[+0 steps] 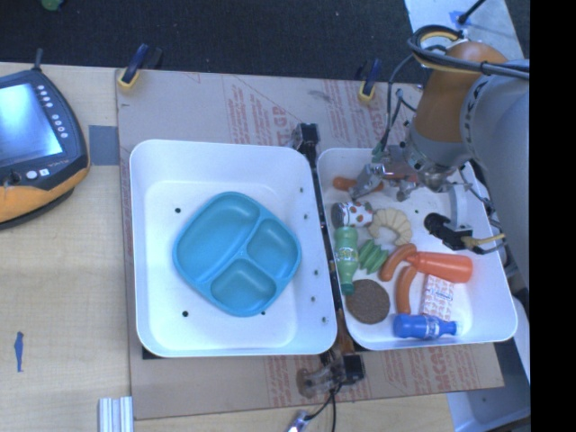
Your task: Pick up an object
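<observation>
Grey hand (389,175) above right bin (504,309)

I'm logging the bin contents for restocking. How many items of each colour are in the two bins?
Blue: 2, divided plate, bottle
Green: 2, bottle, pea pod
Orange or red: 3, carrot, sausage, sausage
Brown: 1, round cookie
Total: 8
</observation>
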Motion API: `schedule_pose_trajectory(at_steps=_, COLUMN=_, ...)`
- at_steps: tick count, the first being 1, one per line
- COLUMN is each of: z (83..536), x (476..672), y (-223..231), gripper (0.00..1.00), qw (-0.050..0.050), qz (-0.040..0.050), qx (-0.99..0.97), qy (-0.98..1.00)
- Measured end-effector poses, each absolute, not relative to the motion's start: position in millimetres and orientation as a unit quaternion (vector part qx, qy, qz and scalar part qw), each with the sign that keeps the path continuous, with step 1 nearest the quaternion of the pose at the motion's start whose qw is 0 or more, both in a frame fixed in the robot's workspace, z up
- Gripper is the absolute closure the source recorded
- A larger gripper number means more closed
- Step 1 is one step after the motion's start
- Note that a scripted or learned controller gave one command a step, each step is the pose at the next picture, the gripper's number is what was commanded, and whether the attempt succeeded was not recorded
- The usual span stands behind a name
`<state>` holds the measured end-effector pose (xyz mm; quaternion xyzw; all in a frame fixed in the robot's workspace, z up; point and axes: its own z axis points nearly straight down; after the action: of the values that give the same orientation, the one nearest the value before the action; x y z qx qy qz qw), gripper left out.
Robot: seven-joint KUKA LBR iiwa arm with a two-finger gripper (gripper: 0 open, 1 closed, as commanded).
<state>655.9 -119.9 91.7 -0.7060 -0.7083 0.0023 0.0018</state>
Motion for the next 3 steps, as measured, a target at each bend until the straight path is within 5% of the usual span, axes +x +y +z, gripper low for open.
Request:
schedule_pose_trajectory(at_steps=2, z=92, x=652.9, y=-92, gripper=0.0, qw=0.002, qz=0.0028, qx=-0.705, qy=-0.709)
schedule_pose_trajectory(at_steps=3, z=102, x=652.8, y=-93, gripper=1.0, qw=0.003, qz=0.004, qx=-0.704, qy=-0.71)
